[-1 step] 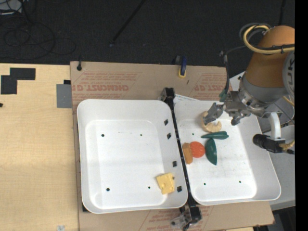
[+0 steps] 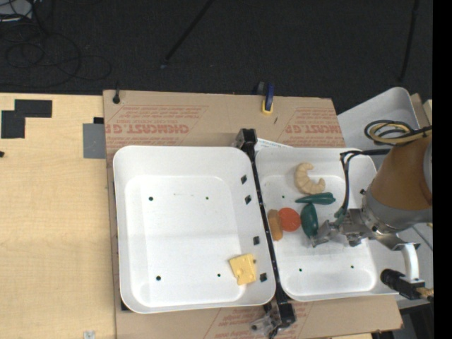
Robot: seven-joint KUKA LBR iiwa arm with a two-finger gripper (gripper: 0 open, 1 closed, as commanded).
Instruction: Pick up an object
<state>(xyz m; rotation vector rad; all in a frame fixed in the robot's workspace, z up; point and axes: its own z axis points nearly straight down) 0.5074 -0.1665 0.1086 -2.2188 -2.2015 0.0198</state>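
My gripper hangs low over the right bin, just right of a dark green toy with a teal stem. Its metal fingers stand slightly apart with nothing between them. An orange-red round toy and a small brown piece lie left of the green toy, near the divider. A beige curved pastry-shaped toy rests farther back in the same bin. A yellow cheese wedge lies at the front right of the left bin.
The grey arm with its orange band fills the right side above the right bin. A black divider bracket runs between the bins. Cardboard lies under both bins, with a blue-yellow clamp at its back edge.
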